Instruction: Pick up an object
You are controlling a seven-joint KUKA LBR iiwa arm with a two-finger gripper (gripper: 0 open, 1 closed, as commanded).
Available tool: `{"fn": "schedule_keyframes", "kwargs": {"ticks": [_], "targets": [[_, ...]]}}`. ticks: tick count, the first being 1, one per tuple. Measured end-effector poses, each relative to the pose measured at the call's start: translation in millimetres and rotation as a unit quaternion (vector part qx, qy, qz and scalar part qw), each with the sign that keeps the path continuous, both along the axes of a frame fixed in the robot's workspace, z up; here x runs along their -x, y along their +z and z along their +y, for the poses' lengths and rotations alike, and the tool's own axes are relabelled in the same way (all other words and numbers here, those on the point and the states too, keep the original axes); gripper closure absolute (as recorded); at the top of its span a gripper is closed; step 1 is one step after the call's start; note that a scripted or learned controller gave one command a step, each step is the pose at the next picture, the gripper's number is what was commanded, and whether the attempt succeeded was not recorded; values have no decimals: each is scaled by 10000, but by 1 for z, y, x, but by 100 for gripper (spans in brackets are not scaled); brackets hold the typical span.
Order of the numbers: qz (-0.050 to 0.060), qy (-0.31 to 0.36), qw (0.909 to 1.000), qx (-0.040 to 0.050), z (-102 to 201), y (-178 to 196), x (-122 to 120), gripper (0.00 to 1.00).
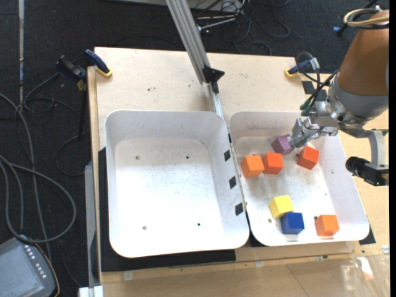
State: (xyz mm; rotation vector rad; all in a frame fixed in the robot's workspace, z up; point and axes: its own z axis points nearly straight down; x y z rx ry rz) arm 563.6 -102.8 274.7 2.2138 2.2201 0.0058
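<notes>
A single camera is fixed above the bench (161,73), looking down at a slant from the near side; both bins sit mid-frame, the left bin (124,184) and right bin (346,184) side by side; dark floor borders the far and left edges.

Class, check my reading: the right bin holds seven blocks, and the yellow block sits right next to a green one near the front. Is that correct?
Not quite. The camera view shows the yellow block touching a blue block, not a green one. The rest stands: the right bin holds seven blocks, and that pair lies near its front.
</notes>
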Motion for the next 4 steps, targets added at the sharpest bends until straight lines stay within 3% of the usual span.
{"fn": "schedule_keyframes", "kwargs": {"ticks": [1, 4], "targets": [[23, -2, 10000, -3, 0, 7, -1, 100], [41, 21, 10000, -18, 150, -11, 22, 100]]}}
